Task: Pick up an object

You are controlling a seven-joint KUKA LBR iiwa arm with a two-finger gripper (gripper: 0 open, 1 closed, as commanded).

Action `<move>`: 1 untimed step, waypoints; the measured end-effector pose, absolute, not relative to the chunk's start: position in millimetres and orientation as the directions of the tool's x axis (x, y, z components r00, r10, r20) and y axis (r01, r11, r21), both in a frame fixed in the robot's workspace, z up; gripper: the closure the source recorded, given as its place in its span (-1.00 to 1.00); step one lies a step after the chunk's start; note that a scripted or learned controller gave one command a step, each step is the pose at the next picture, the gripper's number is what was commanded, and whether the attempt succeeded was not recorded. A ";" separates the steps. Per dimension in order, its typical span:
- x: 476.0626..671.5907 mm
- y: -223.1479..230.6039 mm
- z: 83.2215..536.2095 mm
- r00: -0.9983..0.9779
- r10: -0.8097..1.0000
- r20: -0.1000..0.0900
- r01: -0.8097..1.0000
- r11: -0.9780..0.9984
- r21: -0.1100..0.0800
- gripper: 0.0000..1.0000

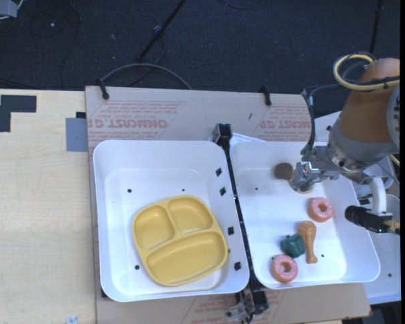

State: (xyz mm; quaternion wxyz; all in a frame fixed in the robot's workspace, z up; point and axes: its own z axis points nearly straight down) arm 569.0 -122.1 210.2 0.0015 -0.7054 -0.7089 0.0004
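Camera view. 2 shallow white bins side by side on the bench. Left white bin (115,174) holds a yellow plastic plate with 3 compartments (180,239), lying flat.

Right white bin (364,265) holds 5 small toys: a flat brown round piece (283,171) near the back wall, a pink ring doughnut (320,209) mid-bin, a second pink ring doughnut (283,268) near the front wall, a tan toy drumstick (308,239) between them, and a dark green lump (292,246) touching the drumstick's left side.

Handling, as a judgement: all look light, rigid plastic, likely smooth and prone to slip. The upper doughnut lies apart from the others; best taken across the ring. The brown piece sits low and flat, harder to pinch.

Arm pose: the grey arm with its orange band (368,110) reaches in from the right, wrist angled down over the bin's back half. The metal gripper (304,179) sits low, just right of the brown piece. Opening of the claw: cannot tell; no object seen in its grasp.
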 end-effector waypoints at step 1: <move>570.8 -68.0 222.8 -0.005 1.000 0.002 1.000 0.005 -0.002 1.00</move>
